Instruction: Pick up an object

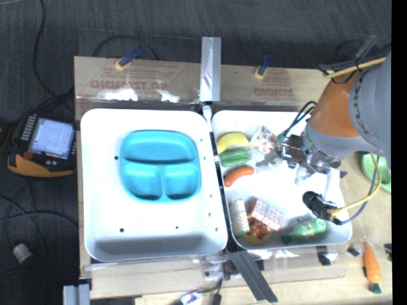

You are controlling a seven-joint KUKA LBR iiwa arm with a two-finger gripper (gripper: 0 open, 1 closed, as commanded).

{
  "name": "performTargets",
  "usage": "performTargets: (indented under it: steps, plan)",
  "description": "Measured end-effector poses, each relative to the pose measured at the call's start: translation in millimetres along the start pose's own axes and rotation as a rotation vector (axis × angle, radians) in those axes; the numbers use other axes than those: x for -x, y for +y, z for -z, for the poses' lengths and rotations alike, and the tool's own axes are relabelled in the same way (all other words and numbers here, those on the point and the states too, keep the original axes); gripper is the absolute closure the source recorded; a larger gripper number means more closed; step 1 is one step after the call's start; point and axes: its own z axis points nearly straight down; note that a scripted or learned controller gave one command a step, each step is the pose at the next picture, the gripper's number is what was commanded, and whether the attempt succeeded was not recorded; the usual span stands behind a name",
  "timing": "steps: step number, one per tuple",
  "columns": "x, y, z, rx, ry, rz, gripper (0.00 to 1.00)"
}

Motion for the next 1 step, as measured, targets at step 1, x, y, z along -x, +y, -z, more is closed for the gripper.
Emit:
performTargets:
  steps: [1]
  plan:
    - [-21.2,42.9,-1.2,0.003,-0.003,0.115,0.0]
